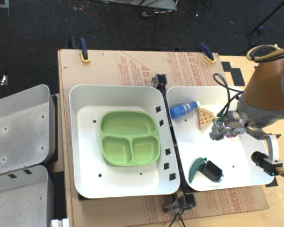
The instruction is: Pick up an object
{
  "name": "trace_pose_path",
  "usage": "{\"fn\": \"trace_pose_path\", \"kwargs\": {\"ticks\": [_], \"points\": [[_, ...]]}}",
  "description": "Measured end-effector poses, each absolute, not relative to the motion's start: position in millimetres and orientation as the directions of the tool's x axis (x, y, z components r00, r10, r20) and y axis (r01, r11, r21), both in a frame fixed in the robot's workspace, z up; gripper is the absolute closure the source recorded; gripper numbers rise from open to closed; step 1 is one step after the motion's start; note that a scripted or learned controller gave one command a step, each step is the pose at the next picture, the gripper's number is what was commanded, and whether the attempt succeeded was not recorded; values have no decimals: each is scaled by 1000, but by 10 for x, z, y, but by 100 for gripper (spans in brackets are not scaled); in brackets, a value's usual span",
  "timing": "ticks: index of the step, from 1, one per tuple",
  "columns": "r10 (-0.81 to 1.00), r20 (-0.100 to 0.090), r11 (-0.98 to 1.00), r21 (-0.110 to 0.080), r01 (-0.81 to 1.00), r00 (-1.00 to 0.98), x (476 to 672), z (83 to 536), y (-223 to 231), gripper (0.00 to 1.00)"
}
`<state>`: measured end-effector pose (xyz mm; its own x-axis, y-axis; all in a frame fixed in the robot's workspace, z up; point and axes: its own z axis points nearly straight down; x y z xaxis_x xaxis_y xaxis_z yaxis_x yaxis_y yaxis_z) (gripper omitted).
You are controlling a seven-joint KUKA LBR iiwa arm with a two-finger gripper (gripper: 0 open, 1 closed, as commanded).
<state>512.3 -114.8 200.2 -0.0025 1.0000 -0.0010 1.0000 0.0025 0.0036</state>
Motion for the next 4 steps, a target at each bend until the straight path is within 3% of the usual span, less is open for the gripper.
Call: {"fn": "trace_pose_path", "kwargs": {"ticks": [1, 2, 4], "points": [[1000, -1, 3, 3, 1000, -3, 5133, 2298, -1149, 100], [1000, 1, 8, 2, 1000, -8, 5340, 2249, -640, 100], [1000, 1, 7, 2, 1000, -7, 5563, 2311, 377, 100]]}}
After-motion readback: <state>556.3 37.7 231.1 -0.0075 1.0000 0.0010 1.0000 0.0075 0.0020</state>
